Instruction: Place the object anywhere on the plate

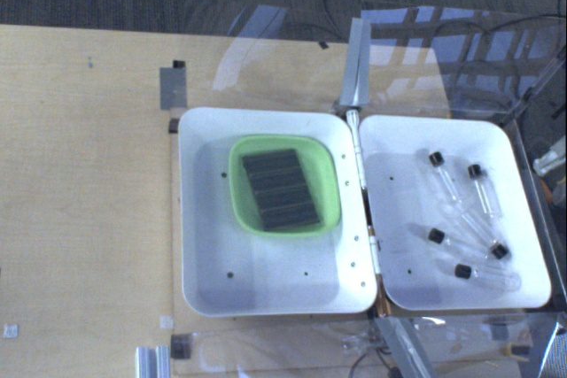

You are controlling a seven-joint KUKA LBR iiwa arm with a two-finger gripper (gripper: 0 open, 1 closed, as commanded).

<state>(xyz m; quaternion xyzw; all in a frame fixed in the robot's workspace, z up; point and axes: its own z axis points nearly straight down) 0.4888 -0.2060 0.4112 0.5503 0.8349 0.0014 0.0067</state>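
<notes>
A green square plate (330, 181) lies in the left bin (266, 279), toward its back. A dark ribbed rectangular object (280, 189) rests flat on the plate, covering most of its middle. In the right bin (403, 279) lie several clear tubes with black caps, among them one tube (445, 175) near the back and another tube (484, 189) to its right.
A metal divider post (355, 66) rises behind the seam between the bins. A small grey block (173, 87) sits on the wooden bench at the back left. Cables and a frame (496, 49) stand behind the right bin.
</notes>
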